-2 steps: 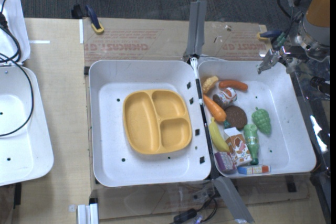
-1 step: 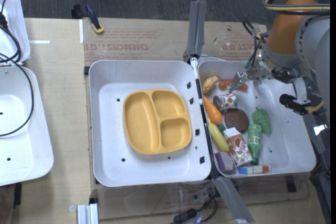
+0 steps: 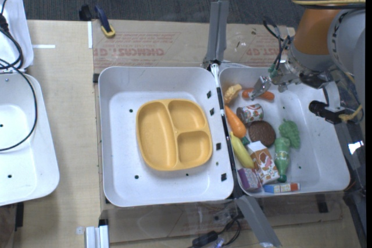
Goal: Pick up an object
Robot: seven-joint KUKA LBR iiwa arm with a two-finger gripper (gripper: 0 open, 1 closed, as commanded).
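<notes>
The right bin (image 3: 317, 171) holds several toy foods. Among them are a pale yellow piece (image 3: 232, 92), a small red-orange piece (image 3: 253, 94), a can (image 3: 250, 113), a brown disc (image 3: 262, 132) and an orange carrot (image 3: 235, 122). A banana (image 3: 241, 151), green broccoli (image 3: 289, 132), a green bottle (image 3: 282, 160) and a printed box (image 3: 265, 164) lie with them. My gripper (image 3: 263, 87) hangs over the bin's far left part, right by the red-orange piece. I see nothing lifted in it.
The left bin (image 3: 116, 142) holds a yellow divided plate (image 3: 174, 133). A grey post (image 3: 217, 32) rises behind the wall between the two bins. A purple box (image 3: 249, 179) and a small white carton (image 3: 283, 187) lie at the right bin's near edge. The arm (image 3: 325, 26) covers the far right corner.
</notes>
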